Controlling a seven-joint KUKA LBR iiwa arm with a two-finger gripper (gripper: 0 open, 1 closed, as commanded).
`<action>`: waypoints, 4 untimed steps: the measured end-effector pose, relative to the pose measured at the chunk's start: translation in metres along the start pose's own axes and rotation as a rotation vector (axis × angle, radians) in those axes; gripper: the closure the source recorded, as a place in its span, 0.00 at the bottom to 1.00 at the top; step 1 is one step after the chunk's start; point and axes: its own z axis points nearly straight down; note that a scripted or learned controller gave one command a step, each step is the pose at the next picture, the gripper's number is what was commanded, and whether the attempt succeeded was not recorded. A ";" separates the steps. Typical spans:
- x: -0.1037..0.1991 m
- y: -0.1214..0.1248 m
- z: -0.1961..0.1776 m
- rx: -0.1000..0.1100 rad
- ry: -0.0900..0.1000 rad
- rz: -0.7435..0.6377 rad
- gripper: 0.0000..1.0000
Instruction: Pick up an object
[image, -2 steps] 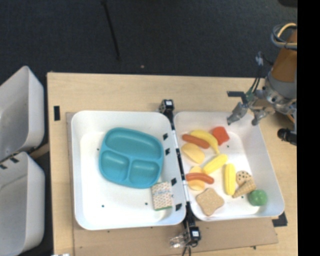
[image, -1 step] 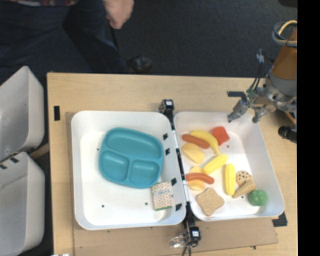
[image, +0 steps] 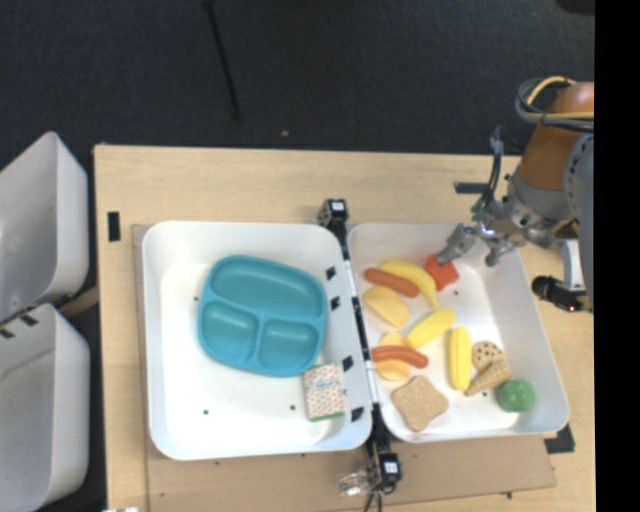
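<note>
The gripper (image: 473, 242) hangs spread, apparently empty, at the right bin's (image: 535, 340) far edge, just right of the red block (image: 441, 273); shift left, centre, descend squarely

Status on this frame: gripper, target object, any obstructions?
Gripper over right bin's far edge, fingers spread, nothing between them. Red block just below, not held. Banana and hot dog crowd its side.
</note>
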 end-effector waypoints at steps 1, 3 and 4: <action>-0.001 0.004 0.032 -0.013 0.000 -0.002 0.00; -0.002 0.013 -0.029 -0.009 -0.001 0.000 1.00; -0.003 0.016 -0.093 -0.010 -0.002 -0.002 1.00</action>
